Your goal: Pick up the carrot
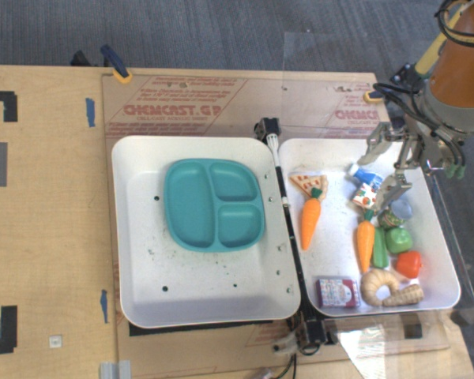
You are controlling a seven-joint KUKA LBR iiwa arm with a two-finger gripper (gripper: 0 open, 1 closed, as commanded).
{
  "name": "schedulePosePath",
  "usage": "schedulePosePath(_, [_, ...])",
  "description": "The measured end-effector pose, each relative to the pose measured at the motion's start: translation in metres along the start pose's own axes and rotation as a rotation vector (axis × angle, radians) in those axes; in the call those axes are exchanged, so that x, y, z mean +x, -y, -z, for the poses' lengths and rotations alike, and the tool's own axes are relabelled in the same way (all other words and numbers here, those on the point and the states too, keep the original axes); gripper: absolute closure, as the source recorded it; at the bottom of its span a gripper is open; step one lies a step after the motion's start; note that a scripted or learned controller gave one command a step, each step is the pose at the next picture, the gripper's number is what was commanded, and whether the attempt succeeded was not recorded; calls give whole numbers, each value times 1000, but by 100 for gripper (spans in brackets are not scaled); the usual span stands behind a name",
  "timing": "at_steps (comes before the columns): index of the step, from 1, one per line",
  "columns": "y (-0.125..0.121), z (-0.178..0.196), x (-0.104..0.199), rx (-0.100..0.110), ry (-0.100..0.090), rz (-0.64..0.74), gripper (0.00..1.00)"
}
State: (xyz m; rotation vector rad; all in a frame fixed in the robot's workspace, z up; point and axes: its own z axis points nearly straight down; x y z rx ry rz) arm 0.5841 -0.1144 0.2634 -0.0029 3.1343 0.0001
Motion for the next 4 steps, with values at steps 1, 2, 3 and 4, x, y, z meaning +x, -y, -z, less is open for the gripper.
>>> schedulePosePath(1, [-6,-145,29,-1,-12,-232,0])
schedulePosePath(2, [-10,-169,70,0,5,-198,0])
schedulePosePath(3, [-11,-158,67,0,13,-196,100])
schedulePosePath(4, [-11,-148,65,1,21,-194,100])
